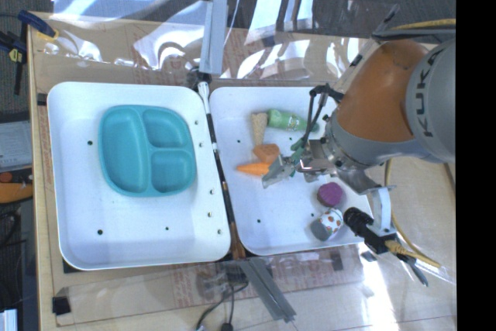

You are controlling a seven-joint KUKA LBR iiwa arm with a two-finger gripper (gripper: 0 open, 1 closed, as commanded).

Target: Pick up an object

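Your tool (277, 171) hung low over the right bin (240, 229), and you could not tell how it was set. It sat just beside the orange carrot (253, 167) and an orange block (267, 152). A tan piece (259, 126) and a green thing (284, 119) lay farther back. A purple thing (330, 193) and a grey spotted toy (327, 225) lay near the front. A blue tray (149, 149) sat in the left bin (70, 229).

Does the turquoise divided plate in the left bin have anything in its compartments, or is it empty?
Empty. The turquoise divided plate lies flat in the left white bin, and all three compartments show only bare turquoise surface.
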